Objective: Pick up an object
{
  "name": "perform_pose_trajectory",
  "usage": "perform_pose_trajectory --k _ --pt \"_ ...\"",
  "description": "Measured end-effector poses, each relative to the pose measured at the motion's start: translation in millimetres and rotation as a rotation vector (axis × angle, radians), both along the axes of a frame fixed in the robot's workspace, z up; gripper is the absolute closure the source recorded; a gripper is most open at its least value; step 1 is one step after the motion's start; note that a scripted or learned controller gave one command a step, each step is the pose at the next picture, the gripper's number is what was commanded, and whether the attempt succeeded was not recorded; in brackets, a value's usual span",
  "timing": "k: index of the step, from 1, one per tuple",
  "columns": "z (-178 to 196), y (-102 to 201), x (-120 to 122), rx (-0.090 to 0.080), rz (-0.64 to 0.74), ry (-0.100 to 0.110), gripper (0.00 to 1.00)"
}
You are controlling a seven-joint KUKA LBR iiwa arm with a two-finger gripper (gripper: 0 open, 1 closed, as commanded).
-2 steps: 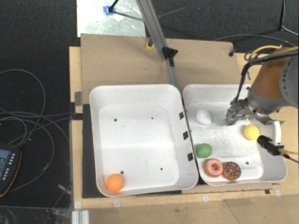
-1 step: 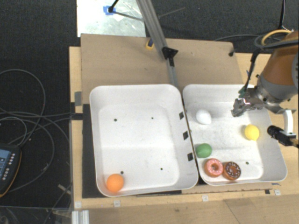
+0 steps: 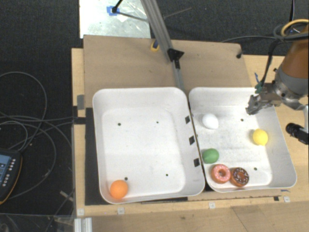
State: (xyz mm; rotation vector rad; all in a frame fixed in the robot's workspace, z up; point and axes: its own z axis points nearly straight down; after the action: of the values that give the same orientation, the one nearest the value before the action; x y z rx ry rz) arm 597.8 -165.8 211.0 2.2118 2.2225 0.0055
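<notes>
My gripper point(image 3: 253, 107) hangs over the back right part of the right bin point(image 3: 241, 94), with nothing visible between its fingers. A yellow ball point(image 3: 260, 137) lies below it, toward the bin's right side. A white ball point(image 3: 210, 121) rests left of the gripper, near the bin's left wall. Along the front of that bin sit a green ball point(image 3: 210, 155), a pink frosted donut point(image 3: 220, 173) and a brown chocolate donut point(image 3: 239, 176). An orange ball point(image 3: 119, 189) lies in the front left corner of the left bin point(image 3: 140, 94).
A grey pole point(image 3: 159, 23) slants down from the top to the gap between the bins. Black clips point(image 3: 191, 140) line the seam where the bins meet. The arm's orange band point(image 3: 297, 64) is at the right edge. Cables lie on the floor at left.
</notes>
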Motion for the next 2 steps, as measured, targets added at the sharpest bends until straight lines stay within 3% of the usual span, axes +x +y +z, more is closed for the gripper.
perform_pose_trajectory --k 1,2 --pt "54.5 -0.5 1.8 -0.001 0.001 -0.001 1.0" --pt "58.5 58.4 12.2 0.003 0.006 0.003 1.0"
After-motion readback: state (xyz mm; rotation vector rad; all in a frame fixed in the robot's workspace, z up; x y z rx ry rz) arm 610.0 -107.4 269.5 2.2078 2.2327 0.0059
